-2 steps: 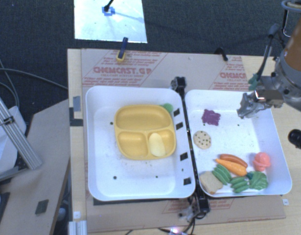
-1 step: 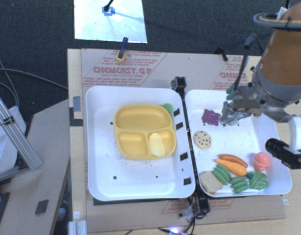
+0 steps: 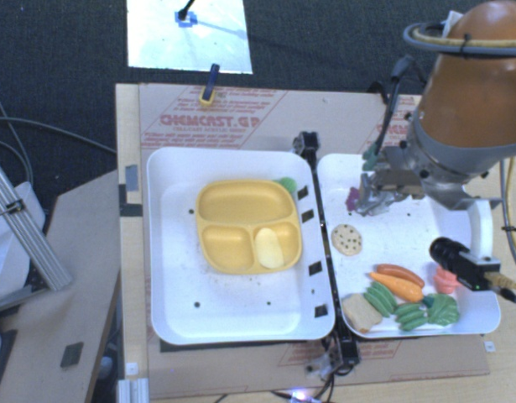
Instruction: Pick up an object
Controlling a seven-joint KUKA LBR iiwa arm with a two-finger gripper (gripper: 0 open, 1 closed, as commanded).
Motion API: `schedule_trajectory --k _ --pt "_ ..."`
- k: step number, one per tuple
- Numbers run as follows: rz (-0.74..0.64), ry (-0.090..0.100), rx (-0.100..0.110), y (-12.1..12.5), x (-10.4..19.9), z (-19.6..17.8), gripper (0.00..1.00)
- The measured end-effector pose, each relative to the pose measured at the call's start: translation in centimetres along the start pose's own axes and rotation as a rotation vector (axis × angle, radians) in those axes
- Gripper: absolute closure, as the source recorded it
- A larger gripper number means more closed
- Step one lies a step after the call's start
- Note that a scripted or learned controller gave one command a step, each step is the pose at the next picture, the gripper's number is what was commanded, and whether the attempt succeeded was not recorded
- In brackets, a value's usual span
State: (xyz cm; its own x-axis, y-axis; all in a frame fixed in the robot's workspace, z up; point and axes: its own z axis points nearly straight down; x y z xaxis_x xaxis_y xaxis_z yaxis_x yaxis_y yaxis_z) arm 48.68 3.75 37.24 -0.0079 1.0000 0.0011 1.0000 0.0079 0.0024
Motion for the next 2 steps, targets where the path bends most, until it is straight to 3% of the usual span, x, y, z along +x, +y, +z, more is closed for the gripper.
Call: schedule_trajectory --k 1,2 --pt "-0.001 0.001 -0.004 0.1 3.7 -4.2 1.0" --pt "-0.002 0.001 0.002 0.0 9.8 -3.0 1.0"
